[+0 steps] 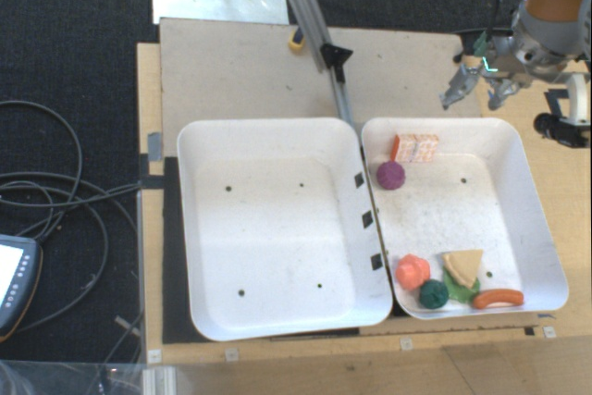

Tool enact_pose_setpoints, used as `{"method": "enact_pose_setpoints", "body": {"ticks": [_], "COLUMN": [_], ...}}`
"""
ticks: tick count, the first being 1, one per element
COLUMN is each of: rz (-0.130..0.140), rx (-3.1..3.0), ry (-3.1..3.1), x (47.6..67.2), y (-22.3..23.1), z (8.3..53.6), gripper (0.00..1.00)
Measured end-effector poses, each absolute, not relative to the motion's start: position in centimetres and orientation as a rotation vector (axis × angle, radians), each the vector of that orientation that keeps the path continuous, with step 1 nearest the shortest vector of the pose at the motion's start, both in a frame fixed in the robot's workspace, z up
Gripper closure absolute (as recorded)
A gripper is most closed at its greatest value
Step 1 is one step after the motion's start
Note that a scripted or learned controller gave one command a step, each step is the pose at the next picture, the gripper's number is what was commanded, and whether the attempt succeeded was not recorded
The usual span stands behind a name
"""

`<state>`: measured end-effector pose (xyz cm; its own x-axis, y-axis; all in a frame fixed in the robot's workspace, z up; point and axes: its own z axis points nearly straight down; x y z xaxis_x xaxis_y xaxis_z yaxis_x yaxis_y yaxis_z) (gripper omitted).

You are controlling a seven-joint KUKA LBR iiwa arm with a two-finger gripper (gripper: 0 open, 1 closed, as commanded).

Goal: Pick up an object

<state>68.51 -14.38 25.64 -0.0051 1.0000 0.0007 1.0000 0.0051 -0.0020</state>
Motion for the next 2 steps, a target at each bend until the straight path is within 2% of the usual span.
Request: {"method": "enact_pose_setpoints", "body": {"ticks": [1, 2], "rz": [-0.001, 0.002], "rx": [-2.215, -2.213], "ry": [-2.231, -2.229], "x": [68.6, 69.0], "y": [-14.4, -14.3], "z": [25.9, 21.7], "gripper": [0.00, 0.00]}}
